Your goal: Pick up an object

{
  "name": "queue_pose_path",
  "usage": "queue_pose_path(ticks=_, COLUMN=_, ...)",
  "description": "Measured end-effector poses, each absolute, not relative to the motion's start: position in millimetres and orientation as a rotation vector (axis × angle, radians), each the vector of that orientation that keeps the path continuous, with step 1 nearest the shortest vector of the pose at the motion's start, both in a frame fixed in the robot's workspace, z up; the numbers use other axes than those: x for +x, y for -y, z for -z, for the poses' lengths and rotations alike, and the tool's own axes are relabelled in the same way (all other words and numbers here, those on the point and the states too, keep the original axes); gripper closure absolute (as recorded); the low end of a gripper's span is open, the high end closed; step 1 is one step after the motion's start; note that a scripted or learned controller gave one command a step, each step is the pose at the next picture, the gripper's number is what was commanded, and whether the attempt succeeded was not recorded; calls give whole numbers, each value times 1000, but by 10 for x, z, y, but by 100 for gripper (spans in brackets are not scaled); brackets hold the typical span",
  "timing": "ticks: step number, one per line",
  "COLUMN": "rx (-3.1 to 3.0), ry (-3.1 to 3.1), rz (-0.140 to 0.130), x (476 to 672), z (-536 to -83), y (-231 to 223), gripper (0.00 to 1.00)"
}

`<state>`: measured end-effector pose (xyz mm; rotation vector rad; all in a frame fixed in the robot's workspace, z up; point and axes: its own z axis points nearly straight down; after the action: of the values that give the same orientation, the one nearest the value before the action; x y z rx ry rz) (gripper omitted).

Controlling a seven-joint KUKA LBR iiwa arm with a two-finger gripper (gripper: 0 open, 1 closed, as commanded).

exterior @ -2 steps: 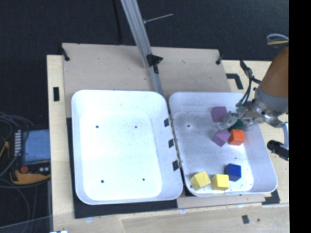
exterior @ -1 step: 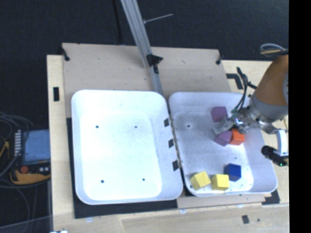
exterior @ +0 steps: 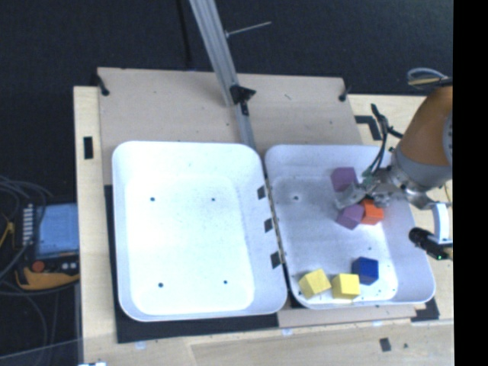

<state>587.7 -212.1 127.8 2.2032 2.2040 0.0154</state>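
Note:
The right bin (exterior: 305, 174) holds several small blocks. One purple block (exterior: 343, 178) lies near its middle, with a second purple block (exterior: 351, 217) just below it and an orange block (exterior: 374, 213) touching that one's right side. My gripper (exterior: 357, 197) reaches in from the right and sits low among these three, just above the lower purple block and the orange block. Nothing shows as lifted. A blue block (exterior: 367, 269) and two yellow blocks (exterior: 314, 283) (exterior: 346, 285) lie near the bin's front edge.
The left bin (exterior: 130, 204) stands beside the right one. A grey metal post (exterior: 217, 44) slants up from between the bins at the back. A blue device with cables (exterior: 57, 231) sits off the bench's left side.

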Motion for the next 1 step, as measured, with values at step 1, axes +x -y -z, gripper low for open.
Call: queue_pose_path(ticks=1, rx=2205, ry=-2209, rz=-26, x=5896, z=-1379, y=2087, gripper=100)
